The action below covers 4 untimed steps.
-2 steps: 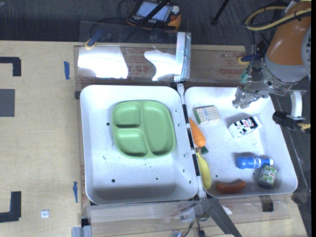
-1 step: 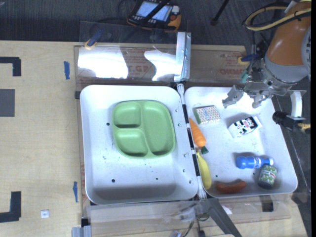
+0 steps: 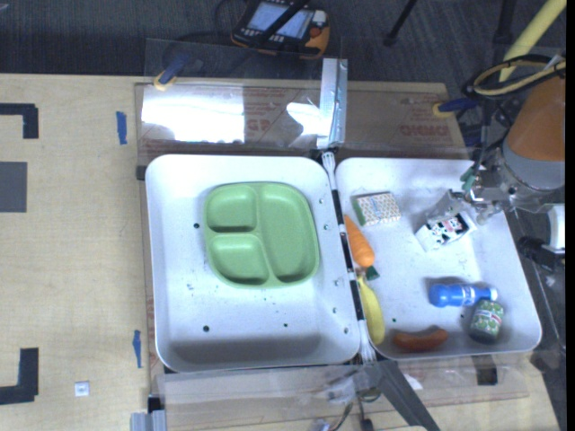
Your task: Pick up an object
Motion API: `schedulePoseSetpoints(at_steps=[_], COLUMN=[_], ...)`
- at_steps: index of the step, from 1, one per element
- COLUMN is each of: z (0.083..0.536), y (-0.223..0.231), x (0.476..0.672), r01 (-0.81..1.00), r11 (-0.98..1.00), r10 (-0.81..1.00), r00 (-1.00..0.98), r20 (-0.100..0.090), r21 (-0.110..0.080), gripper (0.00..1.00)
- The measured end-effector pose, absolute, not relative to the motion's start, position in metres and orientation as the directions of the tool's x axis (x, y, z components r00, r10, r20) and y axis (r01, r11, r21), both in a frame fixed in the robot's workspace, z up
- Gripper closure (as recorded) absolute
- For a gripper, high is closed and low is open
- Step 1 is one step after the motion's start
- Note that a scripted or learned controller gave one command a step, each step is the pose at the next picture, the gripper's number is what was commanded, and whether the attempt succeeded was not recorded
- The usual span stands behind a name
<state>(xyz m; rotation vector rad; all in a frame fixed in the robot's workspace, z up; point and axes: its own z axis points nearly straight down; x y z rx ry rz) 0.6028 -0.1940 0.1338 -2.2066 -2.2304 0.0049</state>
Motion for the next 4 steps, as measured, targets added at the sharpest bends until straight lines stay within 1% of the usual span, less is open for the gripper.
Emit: schedulePoseSetpoints(at_steps=[1, 2, 3, 4], z=[0.099, 0.086, 0.093, 0.181], y=[-0.175, -0.154, -0.155, -0.069], x=[0.608, 0.567, 0.568, 0.567], r01=[0.999, 0.978, 0.978, 0.976], r11=[-0.041, -0.208, -0.209, -0.216], r10=[0.999, 0.978, 0.978, 0.976], r00=[0.041, 0.208, 0.209, 0.216], r20=[0.0, 0.001, 0.001, -0.001], r21=[-0.003, 0.005, 0.004, -0.006], gripper=[0.0, 0.0, 1.0, 1.0])
